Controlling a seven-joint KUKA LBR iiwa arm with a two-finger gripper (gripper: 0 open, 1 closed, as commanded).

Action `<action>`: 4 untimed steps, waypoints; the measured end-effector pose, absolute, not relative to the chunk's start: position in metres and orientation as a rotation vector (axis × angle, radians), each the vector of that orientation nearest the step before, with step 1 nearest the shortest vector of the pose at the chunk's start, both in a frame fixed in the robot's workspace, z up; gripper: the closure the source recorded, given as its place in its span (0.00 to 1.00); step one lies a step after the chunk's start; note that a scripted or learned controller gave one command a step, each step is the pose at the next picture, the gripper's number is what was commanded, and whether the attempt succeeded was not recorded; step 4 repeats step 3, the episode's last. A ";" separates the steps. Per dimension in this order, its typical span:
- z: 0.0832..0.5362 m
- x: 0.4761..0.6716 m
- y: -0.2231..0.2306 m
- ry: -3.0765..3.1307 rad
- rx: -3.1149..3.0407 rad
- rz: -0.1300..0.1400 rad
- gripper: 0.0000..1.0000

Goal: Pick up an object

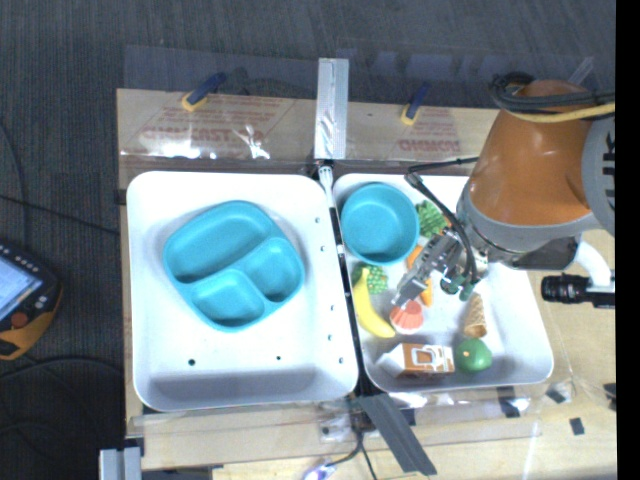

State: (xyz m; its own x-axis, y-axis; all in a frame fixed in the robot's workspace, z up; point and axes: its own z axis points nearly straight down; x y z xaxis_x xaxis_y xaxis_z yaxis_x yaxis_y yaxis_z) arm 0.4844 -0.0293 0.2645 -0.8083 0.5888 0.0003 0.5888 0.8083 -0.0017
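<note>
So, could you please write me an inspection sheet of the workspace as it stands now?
Surface: bench bearing a left bin and a right bin side by side.
Job's things: in the right bin, a blue bowl, banana, cone, green fruit, small carton and red-orange piece.
Clutter: a blue divided tray in the left bin; clips on the plastic sheet behind.
Tool: tool low over the red-orange piece; grasp cannot be told.
Cables: a black cable by the wrist; another on the floor at left.
Surroundings: handheld pendant on the dark carpet.
</note>
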 end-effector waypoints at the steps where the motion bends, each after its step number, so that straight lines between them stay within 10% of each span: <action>1: 0.283 0.545 -0.025 -2.929 -1.136 0.004 1.00; 2: 0.233 0.494 0.006 -2.988 -0.963 0.003 1.00; 4: 0.289 0.498 -0.041 -2.860 -1.301 0.005 1.00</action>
